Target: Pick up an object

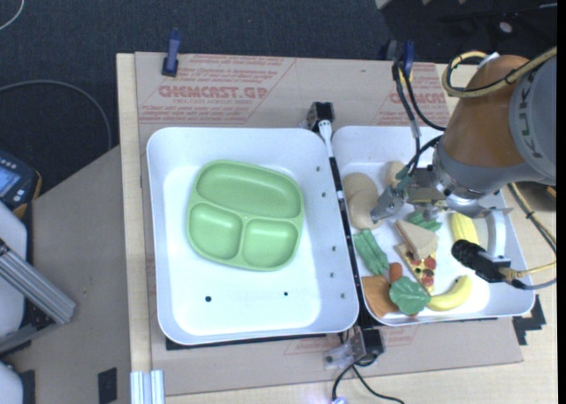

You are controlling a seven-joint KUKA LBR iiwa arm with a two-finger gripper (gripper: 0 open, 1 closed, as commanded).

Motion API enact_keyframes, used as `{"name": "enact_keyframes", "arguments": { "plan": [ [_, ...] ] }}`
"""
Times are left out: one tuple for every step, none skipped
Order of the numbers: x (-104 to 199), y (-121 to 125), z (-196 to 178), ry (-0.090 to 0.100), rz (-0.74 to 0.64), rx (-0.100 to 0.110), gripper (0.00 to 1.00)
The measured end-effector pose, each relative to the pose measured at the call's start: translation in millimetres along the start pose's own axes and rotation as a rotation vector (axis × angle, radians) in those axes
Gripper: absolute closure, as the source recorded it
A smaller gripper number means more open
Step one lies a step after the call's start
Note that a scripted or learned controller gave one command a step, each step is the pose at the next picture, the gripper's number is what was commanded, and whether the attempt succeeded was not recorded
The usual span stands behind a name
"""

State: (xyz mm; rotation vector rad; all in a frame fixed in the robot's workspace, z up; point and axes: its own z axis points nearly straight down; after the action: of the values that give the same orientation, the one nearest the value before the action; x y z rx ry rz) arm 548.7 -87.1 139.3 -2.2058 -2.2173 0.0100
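The left bin point(168, 243) holds a green divided plate point(245, 214), lying flat near its middle with three compartments. Just right of the black divider between the bins, the right bin point(495, 305) is crowded with toy food. A tan bread-like piece point(360, 197) lies at its left side, and a green pod point(372, 253) sits nearer, just beside the divider. Nearer still, an orange piece point(378, 291) touches a green leaf point(409, 295). A pizza slice point(416, 241) lies in the middle of the pile, and a banana point(449, 294) curves along the near edge. A yellow corn cob point(463, 229) stands further right. The gripper point(395, 200) hangs over the far-left part of this bin, close to the bread and above the slice; its jaws seem parted with nothing between them, though the view is poor. The arm point(495, 128) reaches in from the right.
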Motion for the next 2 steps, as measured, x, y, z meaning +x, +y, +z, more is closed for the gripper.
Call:
{"name": "enact_keyframes", "arguments": {
  "plan": [
    [-27, -40, 40, -0.012, 0.004, -0.033, 0.0],
    [-30, -39, 27, -0.018, 0.008, -0.043, 1.0]
  ]
}}
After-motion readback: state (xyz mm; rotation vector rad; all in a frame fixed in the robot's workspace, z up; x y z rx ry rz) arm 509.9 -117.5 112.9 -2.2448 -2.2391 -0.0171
